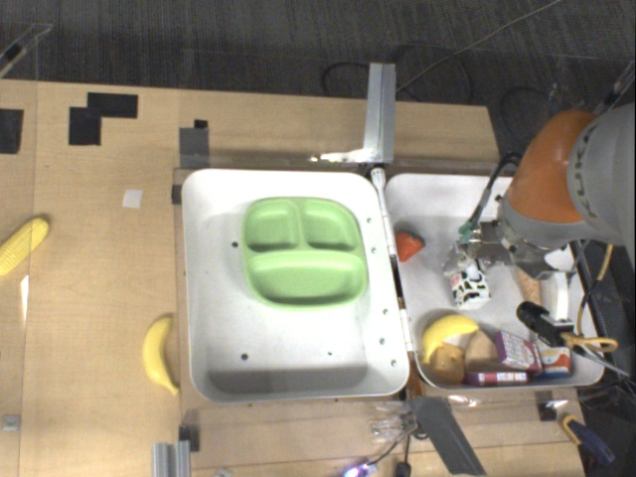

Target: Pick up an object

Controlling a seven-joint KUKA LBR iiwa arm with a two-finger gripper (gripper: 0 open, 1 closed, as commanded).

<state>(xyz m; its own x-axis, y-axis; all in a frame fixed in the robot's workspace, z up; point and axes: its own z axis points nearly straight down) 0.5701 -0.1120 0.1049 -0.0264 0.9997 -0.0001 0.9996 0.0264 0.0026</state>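
The arm (pixel 596 167) has a thick, rounded grey casing with a smooth, slightly glossy finish. A broad orange band (pixel 547 172) wraps it above the wrist, domed in shape, and below that sits a grey collar. The gripper (pixel 475 251) is a small cluster of dark and silvery metal parts, with thin black cables running alongside.

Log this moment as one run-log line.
arm: over right bin | gripper: above black-and-white toy, grasp unconfirmed | left bin: green divided plate | task: object not yet lifted
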